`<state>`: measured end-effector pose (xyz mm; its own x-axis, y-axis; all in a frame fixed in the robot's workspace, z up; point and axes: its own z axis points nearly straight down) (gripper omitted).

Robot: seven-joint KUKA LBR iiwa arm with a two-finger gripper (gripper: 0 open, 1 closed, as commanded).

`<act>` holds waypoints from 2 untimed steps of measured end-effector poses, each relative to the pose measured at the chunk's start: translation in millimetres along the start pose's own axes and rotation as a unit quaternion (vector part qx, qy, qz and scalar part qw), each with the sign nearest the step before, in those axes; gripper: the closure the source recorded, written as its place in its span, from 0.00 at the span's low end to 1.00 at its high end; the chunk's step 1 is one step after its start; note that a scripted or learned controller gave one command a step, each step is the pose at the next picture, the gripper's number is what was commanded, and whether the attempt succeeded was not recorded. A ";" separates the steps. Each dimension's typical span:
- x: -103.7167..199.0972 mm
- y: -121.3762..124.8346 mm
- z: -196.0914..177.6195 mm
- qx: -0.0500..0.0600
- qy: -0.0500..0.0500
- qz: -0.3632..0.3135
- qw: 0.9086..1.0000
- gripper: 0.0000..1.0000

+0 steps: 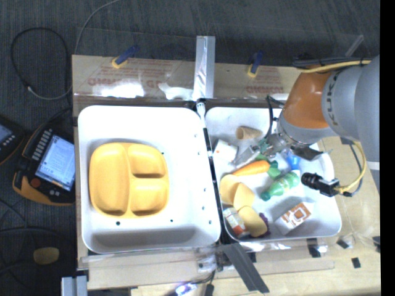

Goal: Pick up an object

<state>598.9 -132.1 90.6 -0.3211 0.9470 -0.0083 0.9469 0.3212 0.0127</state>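
The gripper (270,145) sits low in the right bin (330,224), just above the orange carrot (251,168); its grip state cannot be told. Crowding by the green bottle (279,185) and 2 yellow cups (242,201) risks a glancing miss.

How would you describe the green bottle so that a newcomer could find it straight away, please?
Look in the right-hand white bin, crowded with small items. Near its middle, just below the orange carrot-shaped toy, lies the small green plastic bottle on its side. It is the one green, ribbed thing among yellow, orange and white neighbours.
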 end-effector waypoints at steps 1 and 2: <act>-48.5 6.1 1.2 0.001 0.002 -0.118 0.993 0.00; -48.5 6.0 1.3 0.001 0.002 -0.118 0.993 0.00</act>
<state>620.2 -176.2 89.8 -0.5350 0.8448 -0.0068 0.8448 0.5350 0.0086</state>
